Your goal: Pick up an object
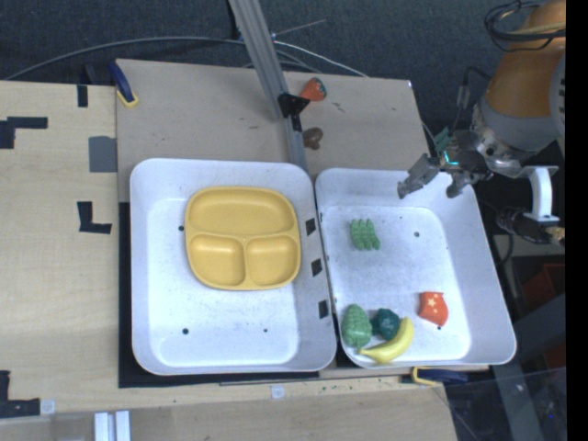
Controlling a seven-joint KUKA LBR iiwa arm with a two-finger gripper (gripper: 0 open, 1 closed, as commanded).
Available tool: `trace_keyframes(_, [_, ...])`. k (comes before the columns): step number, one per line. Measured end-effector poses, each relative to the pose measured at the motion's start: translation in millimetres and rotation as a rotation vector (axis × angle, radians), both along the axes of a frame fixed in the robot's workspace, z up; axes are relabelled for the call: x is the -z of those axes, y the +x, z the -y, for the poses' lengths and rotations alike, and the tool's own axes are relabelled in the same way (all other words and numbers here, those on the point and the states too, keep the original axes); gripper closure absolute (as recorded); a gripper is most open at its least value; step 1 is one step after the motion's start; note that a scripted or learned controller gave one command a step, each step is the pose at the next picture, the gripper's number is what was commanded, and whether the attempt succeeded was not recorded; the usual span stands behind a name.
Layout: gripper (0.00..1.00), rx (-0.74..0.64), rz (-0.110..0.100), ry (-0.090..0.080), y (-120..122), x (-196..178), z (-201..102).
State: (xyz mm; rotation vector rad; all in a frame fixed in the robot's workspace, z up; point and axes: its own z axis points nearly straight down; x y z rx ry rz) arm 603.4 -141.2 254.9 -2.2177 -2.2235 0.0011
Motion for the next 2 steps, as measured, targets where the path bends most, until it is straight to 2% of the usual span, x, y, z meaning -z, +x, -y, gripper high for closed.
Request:
trace_keyframes(1, [0.00,0.000,0.000,0.000,0.0,0.0,0.0])
trace_keyframes(2, [0.00,0.002,-0.005,-0.001,2.5,57.6,8.6])
